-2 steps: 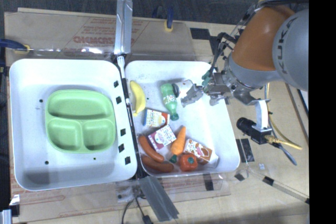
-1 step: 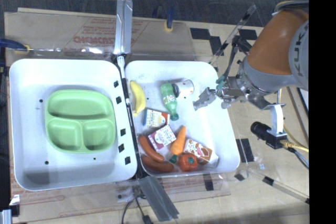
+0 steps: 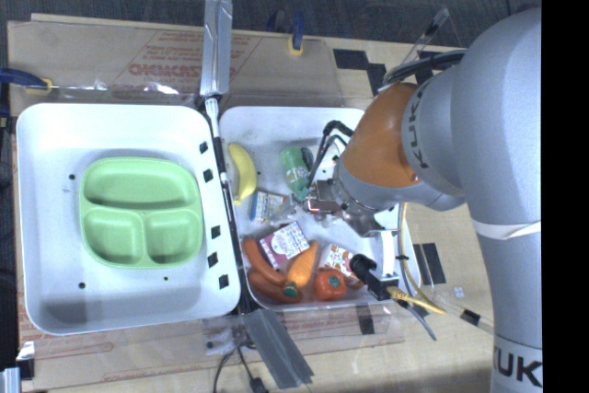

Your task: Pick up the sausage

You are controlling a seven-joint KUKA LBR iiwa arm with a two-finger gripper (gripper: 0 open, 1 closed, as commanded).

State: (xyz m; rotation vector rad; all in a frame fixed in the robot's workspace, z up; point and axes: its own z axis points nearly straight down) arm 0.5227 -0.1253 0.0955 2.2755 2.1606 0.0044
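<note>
The sausage [image 3: 260, 275] is a curved red-orange piece lying in the front left corner of the right bin [image 3: 276, 121]. An orange carrot [image 3: 300, 267] with a green end leans against it. My gripper [image 3: 317, 200] hangs over the middle of the right bin, behind and to the right of the sausage and apart from it. It is just above a purple-and-white packet [image 3: 287, 241]. The grey wrist with its orange band [image 3: 382, 147] hides the bin's right part.
The right bin also holds a yellow banana [image 3: 241, 170] by its left wall, a green packet [image 3: 294, 168], a small printed packet [image 3: 267, 205], a red tomato-like piece [image 3: 329, 284] and another packet [image 3: 339, 257]. A green divided plate [image 3: 143, 212] sits in the left bin [image 3: 46, 290].
</note>
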